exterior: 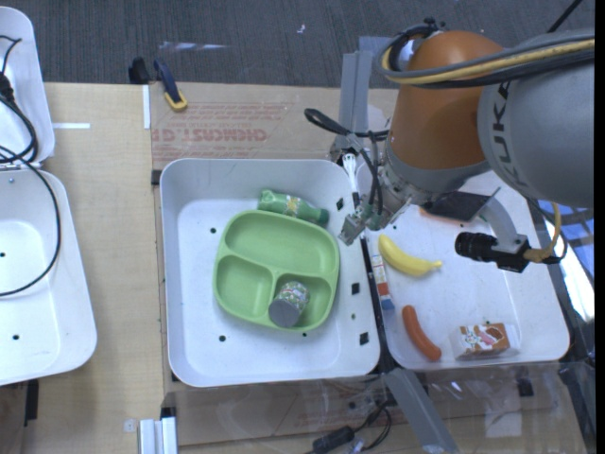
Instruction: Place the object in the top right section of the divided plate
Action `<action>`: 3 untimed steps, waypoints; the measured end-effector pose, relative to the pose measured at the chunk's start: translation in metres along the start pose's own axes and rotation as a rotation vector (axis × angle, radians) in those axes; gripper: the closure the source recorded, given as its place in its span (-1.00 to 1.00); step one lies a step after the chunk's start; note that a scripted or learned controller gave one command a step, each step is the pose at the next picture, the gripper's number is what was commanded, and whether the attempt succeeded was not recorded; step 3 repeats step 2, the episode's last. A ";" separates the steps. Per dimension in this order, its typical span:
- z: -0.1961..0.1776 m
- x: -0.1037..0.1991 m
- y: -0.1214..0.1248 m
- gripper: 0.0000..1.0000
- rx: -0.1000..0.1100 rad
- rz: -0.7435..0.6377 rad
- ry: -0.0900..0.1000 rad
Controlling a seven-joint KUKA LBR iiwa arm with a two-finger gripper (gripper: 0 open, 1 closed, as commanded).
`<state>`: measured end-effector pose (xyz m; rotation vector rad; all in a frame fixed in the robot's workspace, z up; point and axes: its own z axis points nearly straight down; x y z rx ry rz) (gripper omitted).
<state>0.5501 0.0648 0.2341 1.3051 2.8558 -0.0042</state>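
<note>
Lying left of the gripper (364, 223), a light-green divided plastic plate (248, 253) is seen in the left bin; a grey-green can (289, 301) rests in its lower section, a green packet (293, 205) beside its rim. Gripper state cannot be told; nothing seen held. Right: yellow banana (408, 258), red sausage (422, 334), likely candidates.

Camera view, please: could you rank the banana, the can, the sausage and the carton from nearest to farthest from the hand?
1. Banana, in the right bin just right of the hand.
2. Can, on the green plate, down-left of the hand.
3. Sausage, right bin, below the banana.
4. Carton, right bin's lower right.
</note>
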 end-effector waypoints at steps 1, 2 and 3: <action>0.044 0.064 -0.041 1.00 0.002 -0.045 0.004; 0.038 0.071 -0.034 1.00 0.001 -0.202 0.003; 0.038 0.071 -0.034 1.00 0.001 -0.202 0.003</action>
